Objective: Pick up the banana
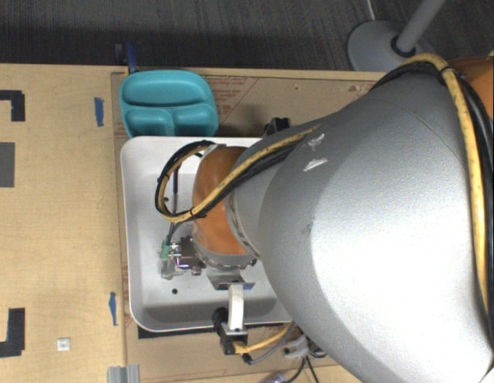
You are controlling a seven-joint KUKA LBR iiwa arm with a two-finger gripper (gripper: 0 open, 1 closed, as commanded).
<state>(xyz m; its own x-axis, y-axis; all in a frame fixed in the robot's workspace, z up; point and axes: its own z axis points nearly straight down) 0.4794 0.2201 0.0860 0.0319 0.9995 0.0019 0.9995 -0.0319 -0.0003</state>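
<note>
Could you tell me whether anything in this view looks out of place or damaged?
Nothing stands out. The arm reaches low over the white bin, hiding most of it. A teal tray sits square behind it.

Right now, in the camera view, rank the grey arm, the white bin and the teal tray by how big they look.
1. grey arm, though nearness to the camera inflates it
2. white bin
3. teal tray

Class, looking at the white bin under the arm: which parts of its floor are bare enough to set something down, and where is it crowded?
Bare floor runs down the white bin's left side, between its left wall and the black-and-yellow cable, and along the near-left corner. The middle and right are crowded by the arm. The teal tray sits beyond the far rim.
</note>
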